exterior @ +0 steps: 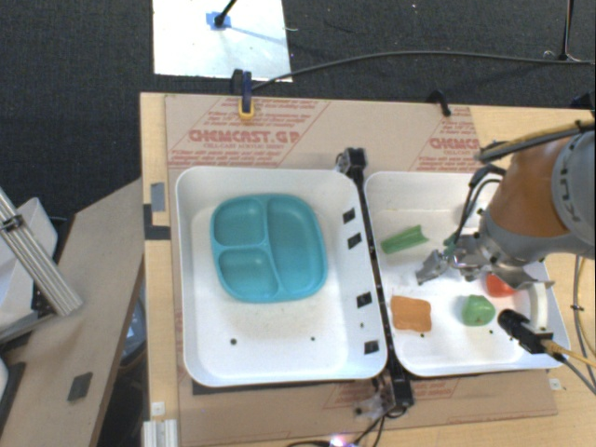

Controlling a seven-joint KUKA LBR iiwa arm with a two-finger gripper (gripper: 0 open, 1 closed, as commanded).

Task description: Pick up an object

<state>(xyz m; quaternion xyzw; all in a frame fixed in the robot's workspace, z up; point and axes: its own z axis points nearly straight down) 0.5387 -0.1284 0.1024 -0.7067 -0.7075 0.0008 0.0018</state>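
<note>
Green, orange and red pieces are scattered in the right bin [391,194], and any of them would satisfy the task. A long green piece [403,240] lies toward the far left of that bin, an orange block [411,313] sits near the front beside the divider, a rounded green lump [478,310] rests to the right of the block, and a red piece [500,287] is partly hidden under the arm [535,198]. The left bin [191,250] carries only a teal divided plate [269,248]. The gripper [438,266] is seen low over the middle of the right bin, between the long green piece and the orange block, with nothing visible between its fingers; whether the fingers are apart or together cannot be told, since the metal parts blur together at this angle. The step in hand is judged to be the approach to a grasp. It would be done well if one target were chosen and the gripper centred squarely over it before descent, with the fingers spread wider than the piece. The orange block looks the easiest choice, being well apart from its neighbours and flat-sided. The rounded green lump might roll or squirt out of a pinch, and the red piece is crowded by the arm. The bin floor should be met gently, and closing should be completed before any lift is begun.
</note>
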